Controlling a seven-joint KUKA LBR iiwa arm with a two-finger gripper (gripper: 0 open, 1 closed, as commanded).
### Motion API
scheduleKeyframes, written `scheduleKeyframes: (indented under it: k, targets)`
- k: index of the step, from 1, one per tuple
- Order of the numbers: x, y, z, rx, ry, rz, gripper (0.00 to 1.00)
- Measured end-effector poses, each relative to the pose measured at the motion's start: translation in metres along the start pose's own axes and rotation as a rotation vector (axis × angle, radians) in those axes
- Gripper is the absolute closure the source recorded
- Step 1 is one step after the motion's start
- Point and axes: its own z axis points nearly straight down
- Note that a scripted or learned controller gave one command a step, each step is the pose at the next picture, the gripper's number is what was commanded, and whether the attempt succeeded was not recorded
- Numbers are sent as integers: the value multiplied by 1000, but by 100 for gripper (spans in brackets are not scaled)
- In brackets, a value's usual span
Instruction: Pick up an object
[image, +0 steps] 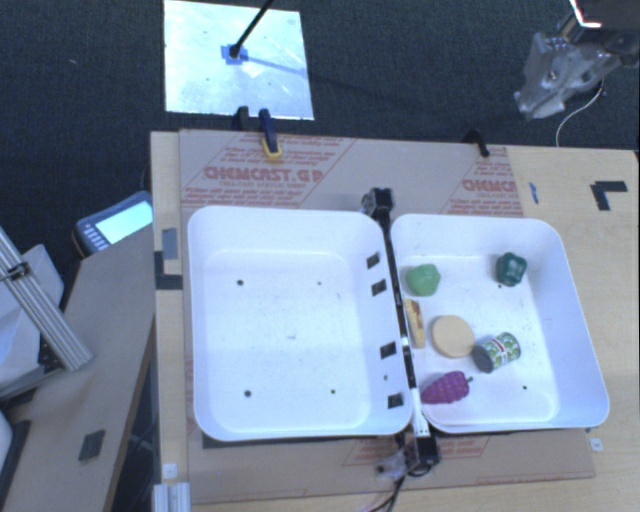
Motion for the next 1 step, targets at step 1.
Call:
scheduleKeyframes:
  k: [1]
  targets:
    - [0,0,-11,-3,1,-2,100]
